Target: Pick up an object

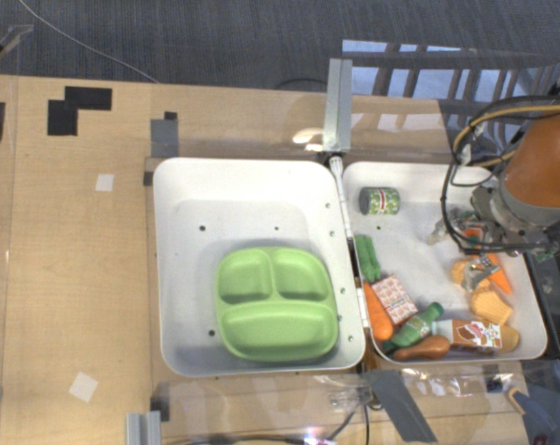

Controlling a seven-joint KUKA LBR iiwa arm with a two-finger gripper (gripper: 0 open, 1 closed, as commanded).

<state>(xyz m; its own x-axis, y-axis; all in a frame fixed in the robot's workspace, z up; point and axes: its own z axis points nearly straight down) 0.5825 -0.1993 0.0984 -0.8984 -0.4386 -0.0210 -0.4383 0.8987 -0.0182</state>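
Observation:
The right bin (410, 235) holds several toy foods. A green can (379, 200) lies near its back left. Along the left wall are a green vegetable (366, 258) and an orange carrot (377, 315). Beside them are a red patterned packet (393, 297), a green bottle (426, 316), a brown sausage (419, 348) and a labelled bottle (479, 335). Orange and yellow pieces (489, 290) lie at the right side. My gripper (475, 237) hangs low over the right part of this bin, just above those orange pieces, under the arm's orange band (544, 160).
The left bin (197, 202) holds a green divided plate (275, 302) towards its front. Black cables (465, 142) loop beside the wrist. A metal post (337, 109) stands behind the wall between the bins. Wooden bench top spreads to the left.

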